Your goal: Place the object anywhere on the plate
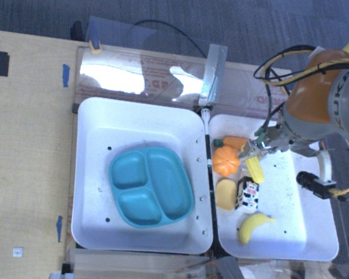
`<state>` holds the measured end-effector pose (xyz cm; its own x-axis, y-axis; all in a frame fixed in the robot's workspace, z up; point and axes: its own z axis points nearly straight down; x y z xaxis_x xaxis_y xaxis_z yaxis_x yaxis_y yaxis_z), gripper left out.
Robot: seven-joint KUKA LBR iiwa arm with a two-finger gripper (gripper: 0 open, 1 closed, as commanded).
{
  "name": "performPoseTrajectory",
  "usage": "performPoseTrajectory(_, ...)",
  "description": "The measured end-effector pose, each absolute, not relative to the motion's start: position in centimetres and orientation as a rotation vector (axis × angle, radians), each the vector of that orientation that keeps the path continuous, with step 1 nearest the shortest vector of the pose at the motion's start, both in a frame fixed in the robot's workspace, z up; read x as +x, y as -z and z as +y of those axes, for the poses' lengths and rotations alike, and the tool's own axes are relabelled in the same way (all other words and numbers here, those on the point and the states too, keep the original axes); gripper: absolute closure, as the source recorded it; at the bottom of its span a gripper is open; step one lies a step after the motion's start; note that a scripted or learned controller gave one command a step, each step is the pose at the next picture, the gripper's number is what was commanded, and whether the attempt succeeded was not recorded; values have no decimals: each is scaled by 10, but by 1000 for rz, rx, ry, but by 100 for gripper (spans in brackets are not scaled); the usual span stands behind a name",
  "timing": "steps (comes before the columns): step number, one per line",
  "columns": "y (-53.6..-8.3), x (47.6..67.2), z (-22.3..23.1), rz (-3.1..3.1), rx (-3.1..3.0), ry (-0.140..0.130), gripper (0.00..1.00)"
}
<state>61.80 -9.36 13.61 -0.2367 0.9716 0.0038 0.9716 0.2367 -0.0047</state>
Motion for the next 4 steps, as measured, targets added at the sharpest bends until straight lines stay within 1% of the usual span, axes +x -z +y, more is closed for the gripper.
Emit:
performPoseTrajectory(1, -186, 591, -47, -2306, -2130, 2, 100)
performPoseTrajectory(2, -184, 531, 45, -2245, -2190, 0, 100)
performPoseTrajectory(3, -148, 533, 79, -1995, -2477, 31, 100)
performPoseTrajectory(4, -148, 536, 82, -1974, -2493, 13, 100)
